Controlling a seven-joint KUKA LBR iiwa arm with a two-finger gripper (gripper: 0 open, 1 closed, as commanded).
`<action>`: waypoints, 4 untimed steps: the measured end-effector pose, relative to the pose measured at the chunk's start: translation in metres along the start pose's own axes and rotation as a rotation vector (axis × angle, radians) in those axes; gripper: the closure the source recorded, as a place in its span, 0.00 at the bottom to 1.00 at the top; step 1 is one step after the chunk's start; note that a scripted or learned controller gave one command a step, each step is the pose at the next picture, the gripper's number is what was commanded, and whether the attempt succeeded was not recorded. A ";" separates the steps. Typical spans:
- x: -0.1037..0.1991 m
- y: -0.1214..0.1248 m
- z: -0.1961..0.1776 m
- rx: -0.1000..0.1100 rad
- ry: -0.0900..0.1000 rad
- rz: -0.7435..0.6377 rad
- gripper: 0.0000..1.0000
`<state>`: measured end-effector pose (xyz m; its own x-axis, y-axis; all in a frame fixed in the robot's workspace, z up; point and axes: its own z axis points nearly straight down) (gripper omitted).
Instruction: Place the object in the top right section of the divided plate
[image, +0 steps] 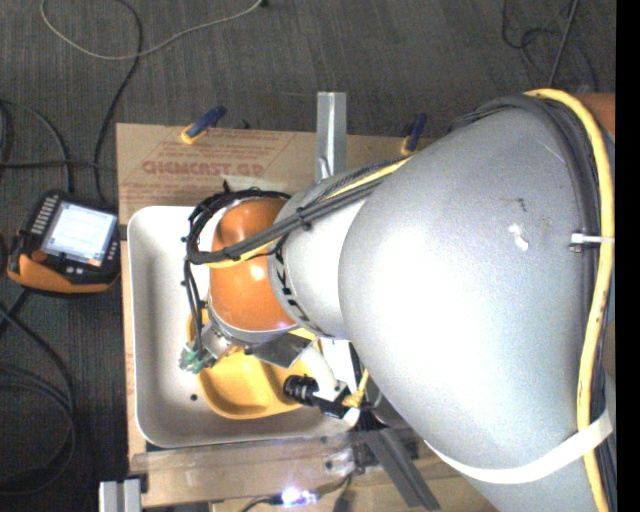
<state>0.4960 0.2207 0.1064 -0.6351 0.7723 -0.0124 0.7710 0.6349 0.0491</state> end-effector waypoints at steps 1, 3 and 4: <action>0.002 -0.002 -0.182 0.050 0.008 0.011 1.00; -0.001 -0.007 -0.016 0.036 0.016 -0.346 1.00; 0.015 0.003 0.012 0.029 0.008 -0.023 1.00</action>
